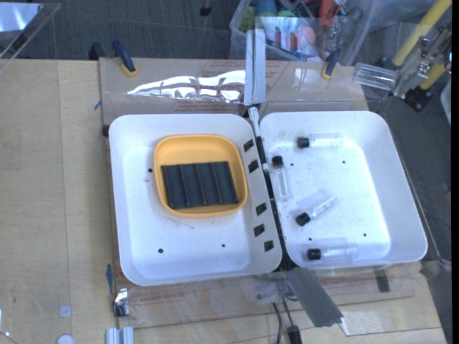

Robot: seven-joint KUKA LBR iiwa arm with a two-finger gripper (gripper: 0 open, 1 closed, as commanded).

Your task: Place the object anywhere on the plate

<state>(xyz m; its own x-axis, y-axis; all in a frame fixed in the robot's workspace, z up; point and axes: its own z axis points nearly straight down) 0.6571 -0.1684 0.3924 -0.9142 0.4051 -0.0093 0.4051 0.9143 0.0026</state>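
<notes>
Dark ridged block [199, 185], prob. the object: it lies flat on the yellow plate [201, 143], well inside the rim and covering most of the floor. Gripper: can't tell you if it's apart or together, so don't count on a grip either way.

Plate sits in the left bin [136, 228], toward the back and a bit left of centre. The right bin [387, 192] has four clear vials w/ black caps, all lying down and well apart:
- one at the back [319, 142]
- one just beside the divider wall [280, 176]
- one tilted mid-bin [315, 210]
- one at the front [332, 251]

My read on the step: if the block is the object, placing looks done and you only need to confirm it rests steady. If a vial is meant, nothing's picked yet. Next move would then be a pick from the right bin. Mid-bin vial looks easiest, w/ room on all sides. The one by the divider looks awkward. Then carry it over the divider and set it on the block or on bare plate rim area. Vials are round and will likely roll.
</notes>
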